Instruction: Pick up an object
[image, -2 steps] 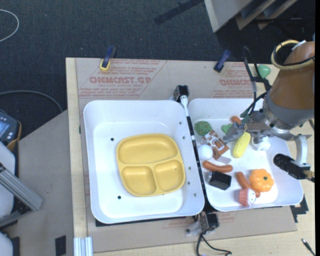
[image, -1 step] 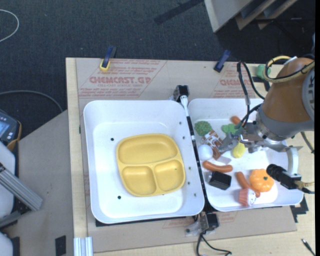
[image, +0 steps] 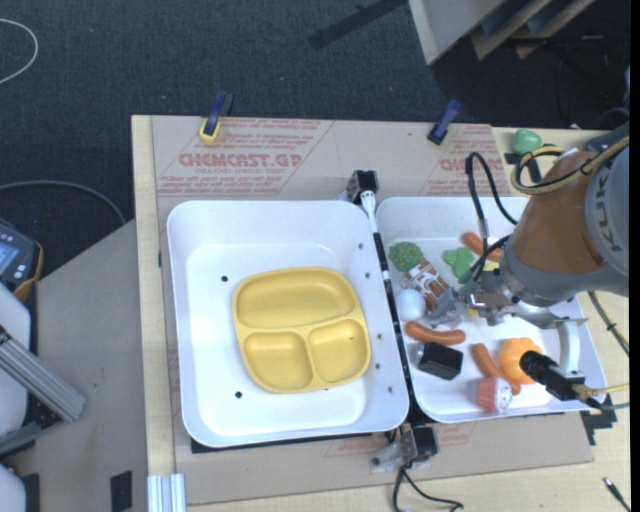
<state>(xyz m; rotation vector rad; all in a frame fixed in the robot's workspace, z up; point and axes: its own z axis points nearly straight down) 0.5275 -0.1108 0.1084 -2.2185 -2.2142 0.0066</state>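
The right bin (image: 585, 345) is holding a loose heap of small toy food, and any piece of it could be the thing to lift. A brown-and-white packet (image: 430, 283) is lying just left of the gripper (image: 478, 298), with a white egg (image: 411, 303) beside it and a red sausage (image: 436, 334) stretching left to right just below. The gripper is sitting low among these pieces, near the middle of the bin, so the closest candidates are lying to its left and slightly toward the camera. The sausage's long axis is running roughly across the bin, which a grasp would probably need to straddle.

Further out, a black block (image: 440, 360) is resting below the sausage, a green broccoli piece (image: 405, 255) is lying toward the back, and an orange fruit (image: 517, 357) is sitting to the right beside a smaller sausage (image: 484, 359).

The arm (image: 565, 235) is reaching in from the right, its bulk covering part of the bin's far side. The wrist and cables are crowding the gripper, so it cannot be told whether it is spread, closed, or gripping anything.

The left bin (image: 200, 330) is carrying a yellow divided plate (image: 300, 328).
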